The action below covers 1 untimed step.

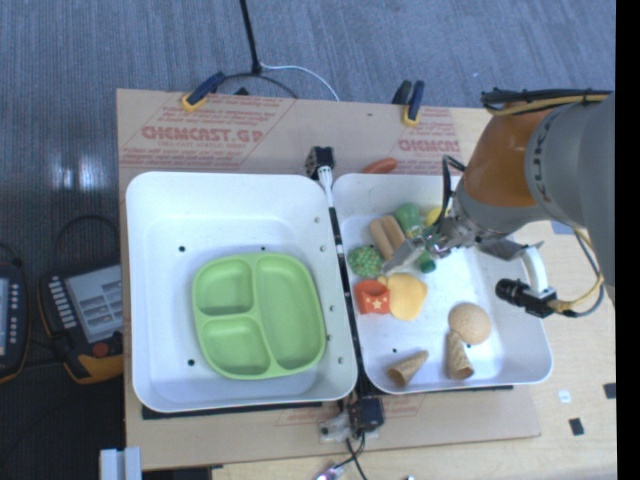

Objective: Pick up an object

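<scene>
Camera view shows the gripper [428, 244] low in the right bin [520, 353], among the toy food at its far left part; whether its fingers are apart or together cannot be told. Just beside it lies one tan bread roll [386, 236], long axis running from upper left to lower right. Around it sit one green broccoli piece [364, 261], one red block [372, 297], one yellow piece [407, 296], two cones [408, 368] and one round tan ball [469, 322]. One green divided plate [259, 313] rests in the left bin [160, 208]
</scene>
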Each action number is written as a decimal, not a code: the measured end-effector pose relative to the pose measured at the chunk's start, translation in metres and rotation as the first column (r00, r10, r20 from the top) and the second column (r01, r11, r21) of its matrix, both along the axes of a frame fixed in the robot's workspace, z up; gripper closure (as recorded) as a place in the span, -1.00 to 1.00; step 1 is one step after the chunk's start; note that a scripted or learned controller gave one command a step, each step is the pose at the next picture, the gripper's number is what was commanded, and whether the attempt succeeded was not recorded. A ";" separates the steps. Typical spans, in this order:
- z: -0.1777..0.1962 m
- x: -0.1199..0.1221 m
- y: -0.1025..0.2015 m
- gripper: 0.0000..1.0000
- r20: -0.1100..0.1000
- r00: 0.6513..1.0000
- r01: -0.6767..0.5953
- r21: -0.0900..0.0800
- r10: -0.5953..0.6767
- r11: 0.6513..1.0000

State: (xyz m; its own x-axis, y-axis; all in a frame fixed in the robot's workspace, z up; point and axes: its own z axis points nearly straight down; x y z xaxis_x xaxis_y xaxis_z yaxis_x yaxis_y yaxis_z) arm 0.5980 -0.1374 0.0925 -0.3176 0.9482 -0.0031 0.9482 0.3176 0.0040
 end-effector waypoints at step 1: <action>0.011 0.001 -0.002 1.00 0.008 1.000 0.001 -0.006 -0.001 1.000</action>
